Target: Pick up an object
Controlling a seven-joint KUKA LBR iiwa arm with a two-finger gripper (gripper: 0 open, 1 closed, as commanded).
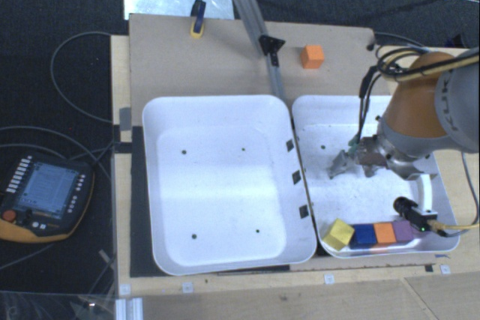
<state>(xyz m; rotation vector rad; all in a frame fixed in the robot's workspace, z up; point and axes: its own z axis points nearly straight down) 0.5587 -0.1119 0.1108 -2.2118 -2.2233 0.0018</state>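
Along the front wall of the right bin (315, 112) lies a row of small blocks: yellow (338, 234), blue (364, 235), orange (385, 233) and purple (404, 230). My gripper (346, 162) hangs low over the middle of that bin, pointing left, well behind the row of blocks. Nothing visible sits under it except the white bin floor. The grey arm with its orange band (417, 112) comes in from the right and hides the bin's right side.
The left bin (217, 183) lies beside the right one. An orange cube (313, 56) rests on the bench behind the bins, with a blue and yellow clamp (197, 17) further left. A metal pole (251, 7) slants over the back. A teach pendant (43, 195) lies on the floor at left.
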